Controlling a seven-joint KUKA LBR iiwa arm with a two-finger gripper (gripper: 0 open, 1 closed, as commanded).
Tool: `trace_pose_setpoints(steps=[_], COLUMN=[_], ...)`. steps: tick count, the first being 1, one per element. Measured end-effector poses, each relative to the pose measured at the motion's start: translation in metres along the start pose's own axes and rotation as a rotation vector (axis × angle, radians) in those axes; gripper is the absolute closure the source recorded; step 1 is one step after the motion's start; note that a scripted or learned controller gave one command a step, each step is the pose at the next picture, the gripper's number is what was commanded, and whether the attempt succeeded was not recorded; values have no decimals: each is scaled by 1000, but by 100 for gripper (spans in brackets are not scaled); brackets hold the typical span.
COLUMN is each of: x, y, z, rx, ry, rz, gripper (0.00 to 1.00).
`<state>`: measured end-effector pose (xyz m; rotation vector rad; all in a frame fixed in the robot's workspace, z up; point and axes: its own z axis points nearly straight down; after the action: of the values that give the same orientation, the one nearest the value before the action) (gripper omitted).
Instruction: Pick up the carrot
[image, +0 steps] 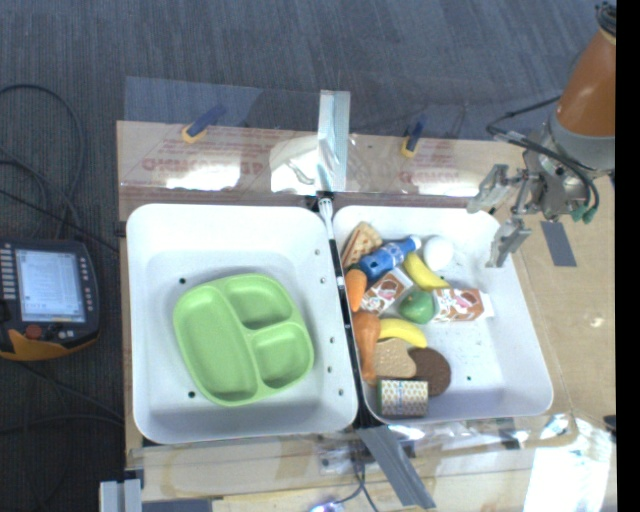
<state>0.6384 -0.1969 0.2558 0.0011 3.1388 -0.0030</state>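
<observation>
Although the left bin concerns the task not at all, you should note its contents first: one green divided plate, three compartments, lying flat near the bin's middle with nothing on it.

In the right bin the toys are crowded against the left wall. You will find the carrot there, hard against that wall, its long axis running roughly up and down the view alongside the divider between the bins. A second orange piece lies just above it; whether that is part of the same carrot cannot be told. Touching the carrot on its right are a yellow banana and a slice of brown bread, with a dark round cookie beyond. Further up sit a blue bottle, a second banana, a white egg, a green item and a printed packet.

The gripper hangs over the bin's upper right corner, fingers apart and holding nothing. The carrot lies well apart from it, down and to the left in view. In my judgement you must cross the whole pile, and the wall and banana leave the fingers little room.
</observation>
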Motion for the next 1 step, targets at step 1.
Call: trace_pose_setpoints(steps=[1], x=[82], y=[24], z=[141], rx=[-4], ry=[12], rz=[177], gripper=[0])
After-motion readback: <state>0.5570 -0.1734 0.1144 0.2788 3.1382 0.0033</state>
